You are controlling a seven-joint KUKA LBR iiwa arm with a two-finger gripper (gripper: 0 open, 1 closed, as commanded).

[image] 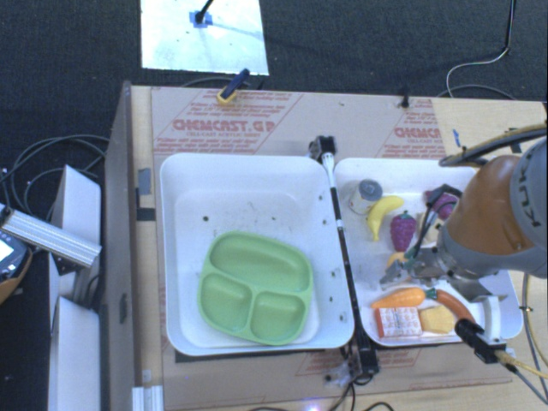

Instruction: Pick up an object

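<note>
Where bench board [257, 118] reads "CHEMCAST GP" in red: green divided tray [254, 288] in left bin [184, 229]; right bin [514, 315] holds banana [383, 214], purple fruit [402, 228], carrot [399, 298], wafer block [397, 321]. Gripper [402, 268] low above carrot, fingers parted, grasping nothing.

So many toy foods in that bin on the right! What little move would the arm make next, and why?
Probably a short drop straight down. The gripper hovers in the right white bin, just above the orange toy carrot and below the purple toy fruit, and nothing shows between its fingers.
</note>
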